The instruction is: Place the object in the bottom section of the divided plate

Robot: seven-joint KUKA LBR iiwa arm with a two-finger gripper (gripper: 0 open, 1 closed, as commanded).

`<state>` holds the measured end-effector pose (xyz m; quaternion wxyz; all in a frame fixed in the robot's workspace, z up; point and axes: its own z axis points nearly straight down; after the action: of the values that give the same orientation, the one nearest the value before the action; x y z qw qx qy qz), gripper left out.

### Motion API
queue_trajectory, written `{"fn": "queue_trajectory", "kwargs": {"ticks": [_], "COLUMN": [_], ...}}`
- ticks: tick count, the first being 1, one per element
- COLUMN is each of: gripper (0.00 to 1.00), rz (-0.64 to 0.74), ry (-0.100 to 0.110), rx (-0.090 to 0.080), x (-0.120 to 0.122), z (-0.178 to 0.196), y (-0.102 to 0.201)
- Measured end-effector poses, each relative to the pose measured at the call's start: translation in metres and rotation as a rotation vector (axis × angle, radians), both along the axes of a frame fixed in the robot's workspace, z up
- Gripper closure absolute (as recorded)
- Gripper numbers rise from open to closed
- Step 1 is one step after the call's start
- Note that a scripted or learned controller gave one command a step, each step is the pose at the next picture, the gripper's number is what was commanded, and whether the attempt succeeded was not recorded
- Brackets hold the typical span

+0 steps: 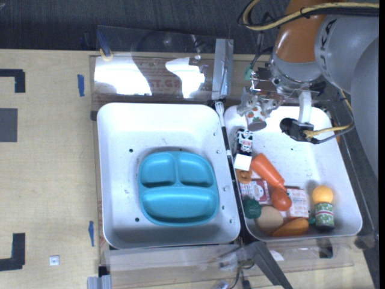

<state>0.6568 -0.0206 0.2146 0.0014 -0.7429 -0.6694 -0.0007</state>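
A turquoise divided plate (178, 186) is sitting in a white bin (114, 131). The second white bin (346, 179) is holding an orange carrot (267, 170), a black-and-white cow-patterned carton (244, 142), a yellow-orange ball (322, 194) and a dark green piece (251, 209). The table (45, 161) is showing pale tan with black marks.

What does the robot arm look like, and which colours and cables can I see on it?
The arm is grey and rounded, with an orange band above the wrist. Black and yellow cables loop beside it. The gripper is a small metallic assembly.
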Motion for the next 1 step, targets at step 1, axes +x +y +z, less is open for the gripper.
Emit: {"fn": "queue_trajectory", "kwargs": {"ticks": [1], "gripper": [1.00], "rz": [-0.002], "ry": [0.004], "rx": [-0.003], "x": [0.0007], "z": [0.0058], "y": [-0.0039]}}
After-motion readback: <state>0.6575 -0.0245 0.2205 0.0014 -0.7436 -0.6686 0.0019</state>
